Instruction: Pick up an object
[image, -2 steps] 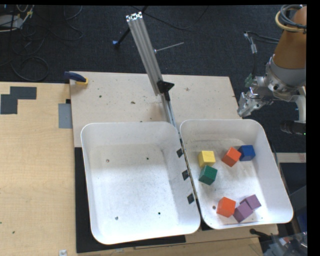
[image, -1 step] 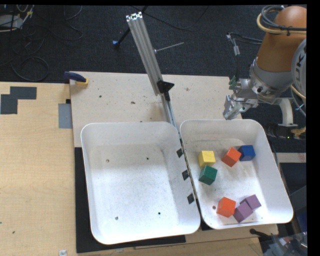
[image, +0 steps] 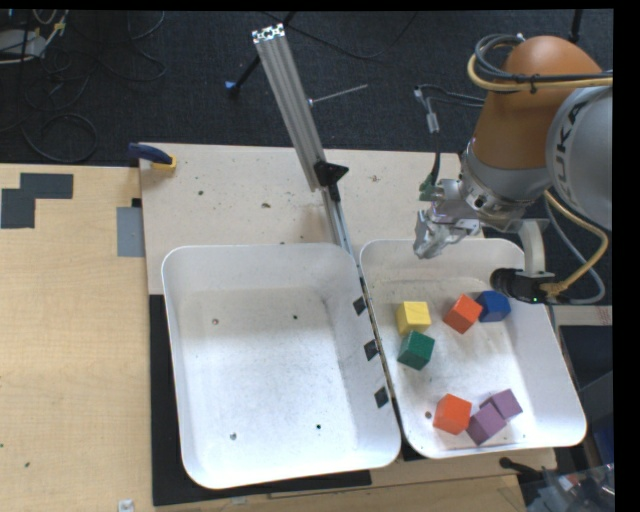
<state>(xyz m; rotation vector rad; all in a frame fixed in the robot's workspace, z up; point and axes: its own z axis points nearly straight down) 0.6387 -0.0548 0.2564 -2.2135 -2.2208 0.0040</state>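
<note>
The right bin (image: 545, 395) holds several small blocks: a yellow cube (image: 413, 316), a green cube (image: 416, 350), an orange block (image: 462, 313) touching a blue block (image: 493, 305), another orange cube (image: 452, 413) and two purple blocks (image: 494, 415). My gripper (image: 432, 243) hangs above the bin's far edge, behind the yellow cube and well apart from every block. Nothing shows between its fingers.
The left bin (image: 200, 290) sits beside the right one, with black clips along the shared wall. A slanted aluminium bar (image: 297, 120) rises behind the bins. A blue and yellow clamp (image: 152, 156) lies at the bench's far left corner.
</note>
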